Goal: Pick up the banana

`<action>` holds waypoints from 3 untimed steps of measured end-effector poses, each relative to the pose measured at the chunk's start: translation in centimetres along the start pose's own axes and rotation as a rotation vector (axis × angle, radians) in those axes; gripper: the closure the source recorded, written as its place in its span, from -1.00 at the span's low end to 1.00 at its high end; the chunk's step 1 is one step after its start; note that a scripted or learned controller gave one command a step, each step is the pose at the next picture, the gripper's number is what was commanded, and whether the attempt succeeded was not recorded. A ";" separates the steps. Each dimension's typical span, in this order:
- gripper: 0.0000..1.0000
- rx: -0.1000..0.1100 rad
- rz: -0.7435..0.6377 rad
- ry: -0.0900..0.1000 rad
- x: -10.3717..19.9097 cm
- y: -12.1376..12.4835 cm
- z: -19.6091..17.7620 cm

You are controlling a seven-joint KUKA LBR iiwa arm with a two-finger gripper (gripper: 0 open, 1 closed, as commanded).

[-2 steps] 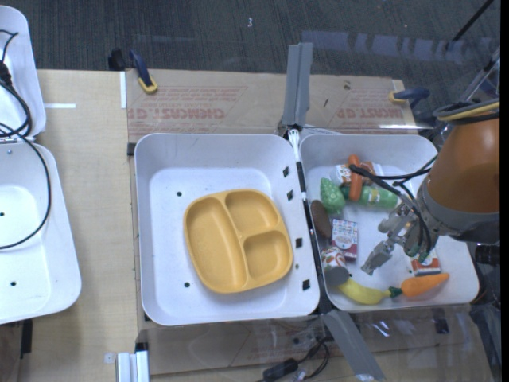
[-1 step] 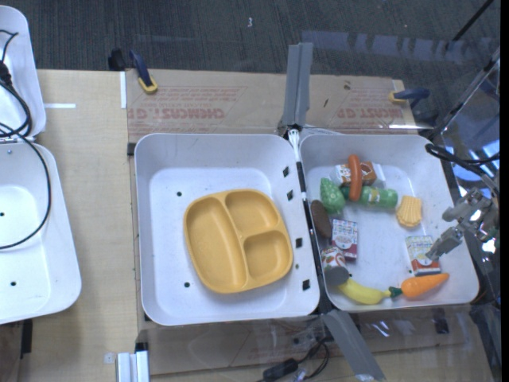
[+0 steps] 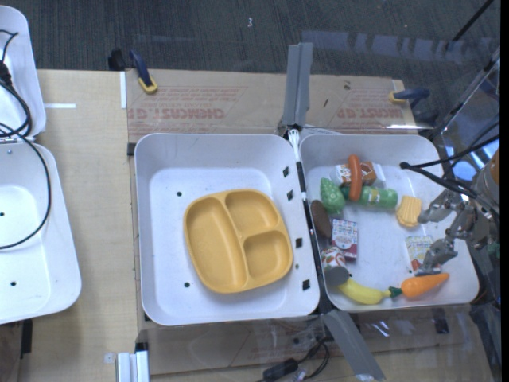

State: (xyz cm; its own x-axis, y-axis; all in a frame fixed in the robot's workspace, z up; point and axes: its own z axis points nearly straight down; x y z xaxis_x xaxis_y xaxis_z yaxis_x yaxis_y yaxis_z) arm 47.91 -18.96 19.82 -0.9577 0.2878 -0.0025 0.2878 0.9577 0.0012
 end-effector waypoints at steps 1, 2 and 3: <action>-1.00 0.000 -0.105 0.001 1.7 5.3 7.0; -1.00 0.000 -0.086 -0.001 3.0 10.0 0.6; -1.00 0.000 -0.119 -0.016 1.2 5.2 10.1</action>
